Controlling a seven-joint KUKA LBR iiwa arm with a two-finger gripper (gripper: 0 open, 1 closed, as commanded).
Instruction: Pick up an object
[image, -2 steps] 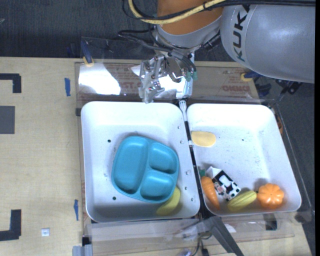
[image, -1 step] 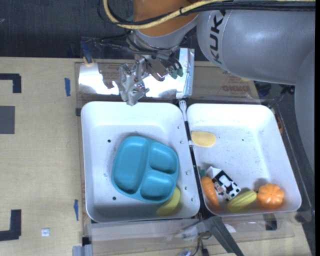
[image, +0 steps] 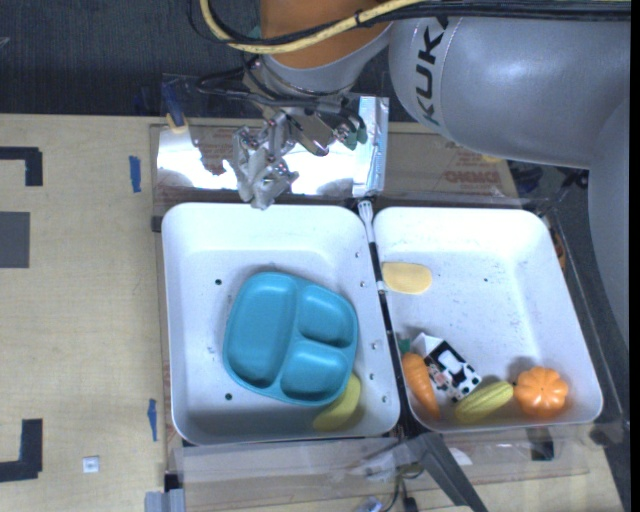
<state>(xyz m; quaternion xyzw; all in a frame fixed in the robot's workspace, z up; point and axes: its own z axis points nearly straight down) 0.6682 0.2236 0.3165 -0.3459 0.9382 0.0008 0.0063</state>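
Note:
My gripper (image: 262, 192) hangs over the back rim of the left bin (image: 190, 300), above the bin's far edge, with nothing visible in it. Below it, a blue divided plate (image: 290, 340) lies in the left bin, and a yellow-green fruit (image: 343, 405) pokes out from under the plate's near right corner. The right bin (image: 520, 250) holds a pale yellow flat piece (image: 406, 277) near its left wall. Along its front lie an orange carrot (image: 419, 385), a black-and-white patterned item (image: 452, 370), a yellow-green squash (image: 484, 400) and an orange pumpkin (image: 541, 390).
The grey arm (image: 520, 70) crosses the top right above the right bin's far side. A shiny metal panel (image: 320, 170) stands behind the left bin. Blue tape marks (image: 134, 172) sit on the wooden bench at the left.

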